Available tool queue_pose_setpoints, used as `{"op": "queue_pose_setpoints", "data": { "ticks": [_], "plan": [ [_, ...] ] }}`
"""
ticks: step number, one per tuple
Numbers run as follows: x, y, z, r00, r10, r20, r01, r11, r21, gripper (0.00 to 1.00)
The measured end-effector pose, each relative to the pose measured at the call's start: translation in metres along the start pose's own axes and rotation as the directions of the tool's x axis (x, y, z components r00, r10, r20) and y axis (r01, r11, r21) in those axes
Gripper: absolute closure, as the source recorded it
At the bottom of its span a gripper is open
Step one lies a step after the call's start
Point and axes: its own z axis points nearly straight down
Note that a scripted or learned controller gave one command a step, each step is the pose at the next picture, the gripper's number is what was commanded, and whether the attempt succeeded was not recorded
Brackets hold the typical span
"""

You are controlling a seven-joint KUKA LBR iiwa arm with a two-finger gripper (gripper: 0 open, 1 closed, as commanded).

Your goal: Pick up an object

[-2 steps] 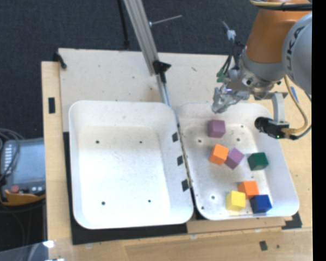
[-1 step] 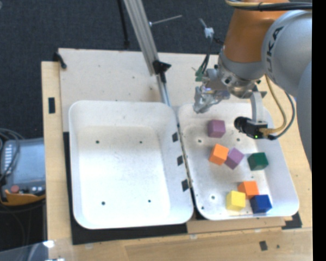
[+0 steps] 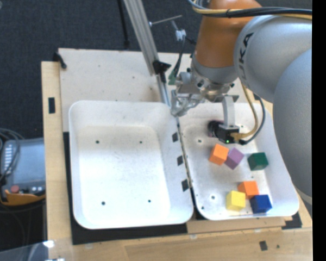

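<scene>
Several small cubes lie in the right bin [image 3: 204,200]. An orange cube [image 3: 219,154] touches a purple cube [image 3: 234,158], and a green cube [image 3: 257,161] sits just to their right. Nearer the front lie a smaller orange cube [image 3: 250,188], a yellow cube [image 3: 236,200] and a blue cube [image 3: 261,203], close together. My gripper [image 3: 179,106] hangs at the far end of the divide between the two bins, up and left of the cubes and apart from all of them. Nothing shows in it.
The left bin [image 3: 119,162] shows only its speckled white floor. A slanted metal rail [image 3: 144,37] rises behind the bins, close to the gripper. A black part with a green light [image 3: 224,132] hangs off the arm over the right bin's far end.
</scene>
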Motion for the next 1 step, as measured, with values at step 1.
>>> {"op": "queue_pose_setpoints", "data": {
  "ticks": [1],
  "plan": [
    [0.0480, 0.0002, -0.0002, 1.000, 0.001, 0.001, -0.001, 1.000, -0.005, 1.00]
  ]
}}
